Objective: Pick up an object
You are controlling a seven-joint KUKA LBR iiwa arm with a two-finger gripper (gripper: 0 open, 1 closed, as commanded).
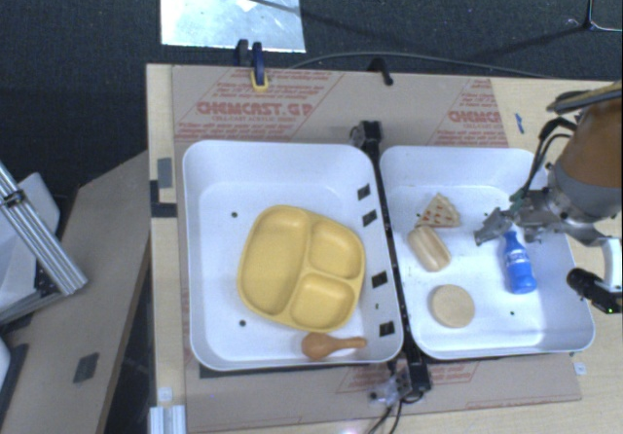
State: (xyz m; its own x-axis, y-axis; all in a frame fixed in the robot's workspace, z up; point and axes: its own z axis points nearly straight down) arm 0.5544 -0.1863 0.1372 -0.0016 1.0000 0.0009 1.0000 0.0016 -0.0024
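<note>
In the right bin [555, 337] lie a blue bottle [520, 267] with a pale cap, a tan wedge-shaped sandwich piece [440, 212], a bread roll [428, 248] and a round beige biscuit [453, 306]. My gripper [496, 226] hangs over the right half of this bin, just above and left of the bottle's cap end. The grey wrist with its orange band [594, 155] comes in from the right edge. Whether the gripper touches the bottle cannot be made out.
The left bin [209, 228] holds a yellow divided plate [302, 267] and a brown drumstick [331, 345] near its front wall. Black clips [375, 237] run along the divide between the bins. A cardboard sheet [292, 106] lies under both.
</note>
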